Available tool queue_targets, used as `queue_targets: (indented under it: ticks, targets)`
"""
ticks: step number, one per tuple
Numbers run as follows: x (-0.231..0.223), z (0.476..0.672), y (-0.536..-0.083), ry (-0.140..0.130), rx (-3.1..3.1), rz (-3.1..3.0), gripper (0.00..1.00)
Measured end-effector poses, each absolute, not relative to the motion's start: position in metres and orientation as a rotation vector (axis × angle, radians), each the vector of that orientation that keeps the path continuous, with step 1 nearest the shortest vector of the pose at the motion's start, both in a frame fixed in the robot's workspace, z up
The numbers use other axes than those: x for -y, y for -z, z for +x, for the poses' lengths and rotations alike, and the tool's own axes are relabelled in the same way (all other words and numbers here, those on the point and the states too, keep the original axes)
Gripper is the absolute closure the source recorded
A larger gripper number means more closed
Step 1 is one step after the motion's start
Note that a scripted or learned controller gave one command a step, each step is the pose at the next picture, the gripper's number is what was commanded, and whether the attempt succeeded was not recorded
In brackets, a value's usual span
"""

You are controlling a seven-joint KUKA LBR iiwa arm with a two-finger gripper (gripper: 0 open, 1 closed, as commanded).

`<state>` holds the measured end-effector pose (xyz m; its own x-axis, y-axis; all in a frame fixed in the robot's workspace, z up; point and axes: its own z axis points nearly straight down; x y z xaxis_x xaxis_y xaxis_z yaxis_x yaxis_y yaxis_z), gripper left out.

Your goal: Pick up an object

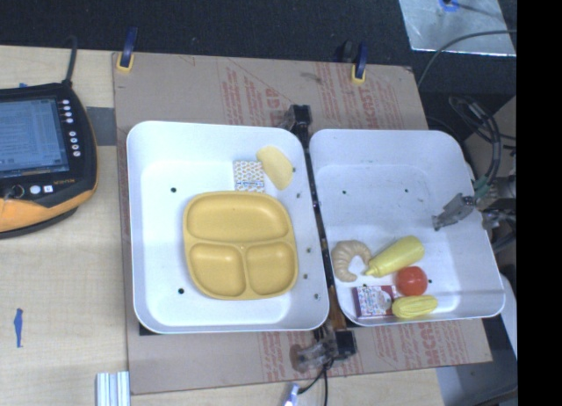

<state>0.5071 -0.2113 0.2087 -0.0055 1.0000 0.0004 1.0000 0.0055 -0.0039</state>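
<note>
Step in hand, as I judge it: approach for a pick in the right bin (386, 163). Candidates cluster in its near half: a croissant (349, 258) by the near-left corner, a yellow squeeze bottle (395, 256) lying tilted just beside it, a red tomato (411, 280) touching or nearly touching the bottle's lower end, a small red-and-white packet (372, 300) and a yellow corn-like piece (414, 307) against the near wall. Crowded, so a good attempt should come straight down on an item with free flanks; the croissant or the bottle's upper end look best, the jaws closing across the narrow width. The packet lies flat and would likely slip. The gripper (452, 211) sits low at the right bin's right edge, well apart from the cluster, pointing inward to the left; too small and dark to judge its opening, and nothing visible in it. Left bin (149, 220) holds a yellow divided tray (239, 243), a pale wedge (275, 166) and a sachet (248, 176).
</note>
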Motion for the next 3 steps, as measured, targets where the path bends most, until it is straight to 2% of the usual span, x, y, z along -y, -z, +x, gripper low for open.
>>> queue_targets:
  ticks: [1, 2, 3]
  targets:
    - [0.152, 0.557, -0.171, -0.005, 2.230, -2.211, 0.00]
    - [0.163, 0.487, -0.092, -0.003, 2.226, -2.215, 0.00]
    - [0.164, 0.492, -0.105, 0.006, 2.241, -2.218, 1.00]
